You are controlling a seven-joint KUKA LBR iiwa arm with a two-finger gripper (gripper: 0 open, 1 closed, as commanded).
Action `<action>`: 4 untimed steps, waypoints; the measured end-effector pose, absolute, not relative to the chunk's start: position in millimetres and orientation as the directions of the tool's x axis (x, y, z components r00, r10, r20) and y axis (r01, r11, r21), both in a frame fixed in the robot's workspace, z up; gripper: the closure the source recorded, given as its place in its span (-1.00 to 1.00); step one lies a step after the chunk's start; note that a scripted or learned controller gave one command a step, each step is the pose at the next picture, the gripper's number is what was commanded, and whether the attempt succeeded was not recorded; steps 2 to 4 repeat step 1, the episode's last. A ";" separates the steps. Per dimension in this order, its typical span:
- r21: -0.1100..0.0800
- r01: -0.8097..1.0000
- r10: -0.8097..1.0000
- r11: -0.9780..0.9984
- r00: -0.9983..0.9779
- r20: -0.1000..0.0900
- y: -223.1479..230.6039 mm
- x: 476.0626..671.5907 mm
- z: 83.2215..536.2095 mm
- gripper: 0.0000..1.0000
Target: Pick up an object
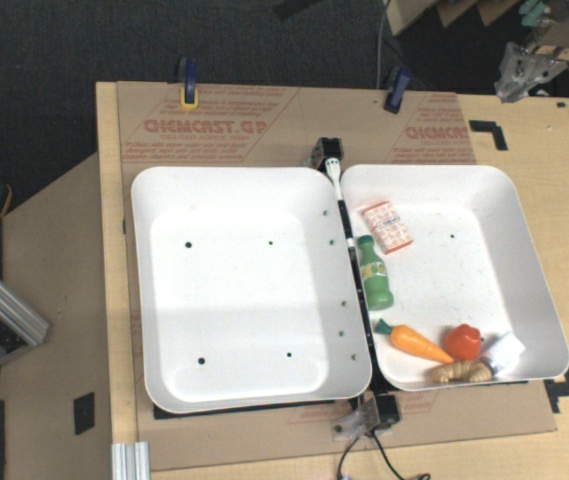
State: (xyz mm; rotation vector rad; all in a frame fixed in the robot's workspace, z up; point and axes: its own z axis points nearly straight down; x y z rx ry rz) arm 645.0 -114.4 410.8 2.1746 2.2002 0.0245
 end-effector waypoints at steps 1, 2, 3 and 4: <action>0.049 0.999 1.000 0.013 -0.012 -0.025 -114.3 645.7 421.5 1.00; 0.049 0.999 1.000 0.013 -0.012 -0.025 -114.3 645.7 421.5 1.00; 0.049 0.999 1.000 0.013 -0.012 -0.025 -114.3 645.7 421.5 1.00; 0.049 0.999 1.000 0.013 -0.012 -0.025 -114.3 645.7 421.5 1.00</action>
